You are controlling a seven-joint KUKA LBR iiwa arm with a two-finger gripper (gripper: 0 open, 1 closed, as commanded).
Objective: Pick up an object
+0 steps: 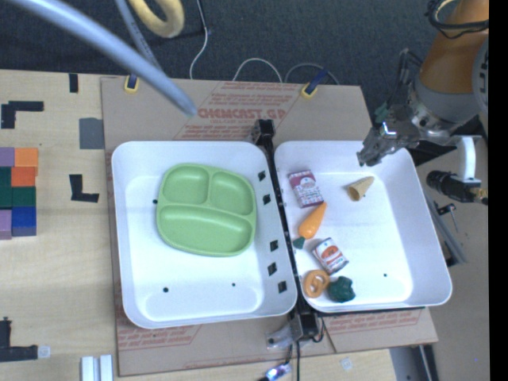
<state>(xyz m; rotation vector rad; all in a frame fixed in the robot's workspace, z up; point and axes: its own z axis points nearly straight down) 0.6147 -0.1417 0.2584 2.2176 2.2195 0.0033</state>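
The arm is hanging over the far right corner of the right bin [429, 236], its gripper [373, 154] poised just above that bin's far rim and carrying nothing; whether the claw is apart or together cannot be told at this size.

Candidate objects are all lying in the right bin. A small cone [359, 187] is sitting nearest the gripper, toward the far edge and well apart from the rest. A red-and-white carton [305, 187] is lying near the divider between the bins, with a carrot [313, 220] just beside it toward the near edge. A small can [330, 255] is resting nearer the near edge, and a pretzel [316, 282] and a green broccoli piece [343, 290] are lying close together by the near rim. The left bin [131, 236] is bearing a green divided plate [208, 211].

For a clean pick, the cone looks the best target: it is isolated. The descent should probably be centred on it, with the closing direction across its narrow width.
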